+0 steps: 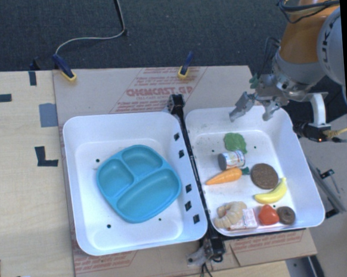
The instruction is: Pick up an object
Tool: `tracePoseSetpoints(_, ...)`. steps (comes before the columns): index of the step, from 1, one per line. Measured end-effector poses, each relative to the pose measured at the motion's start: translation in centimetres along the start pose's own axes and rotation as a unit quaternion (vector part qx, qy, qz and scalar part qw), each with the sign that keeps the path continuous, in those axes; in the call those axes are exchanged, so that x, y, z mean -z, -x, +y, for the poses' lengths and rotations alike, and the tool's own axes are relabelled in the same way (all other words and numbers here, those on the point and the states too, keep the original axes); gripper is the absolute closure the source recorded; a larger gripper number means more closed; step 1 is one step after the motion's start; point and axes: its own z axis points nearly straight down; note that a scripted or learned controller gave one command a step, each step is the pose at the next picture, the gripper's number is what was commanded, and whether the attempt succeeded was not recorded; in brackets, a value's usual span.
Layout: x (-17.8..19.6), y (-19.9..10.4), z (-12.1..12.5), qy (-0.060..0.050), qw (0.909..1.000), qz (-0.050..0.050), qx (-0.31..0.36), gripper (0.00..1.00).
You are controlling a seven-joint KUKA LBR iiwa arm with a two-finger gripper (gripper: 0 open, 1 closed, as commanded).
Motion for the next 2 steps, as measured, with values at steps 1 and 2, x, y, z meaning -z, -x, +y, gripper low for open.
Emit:
tracePoseSetpoints(1,-9.6,-1.9,-0.1,-0.001,1.0,0.0,0.0,0.0)
tracePoseSetpoints(2,-15.3,-1.4,1.6,0.002,1.0,-0.001,0.0,0.0)
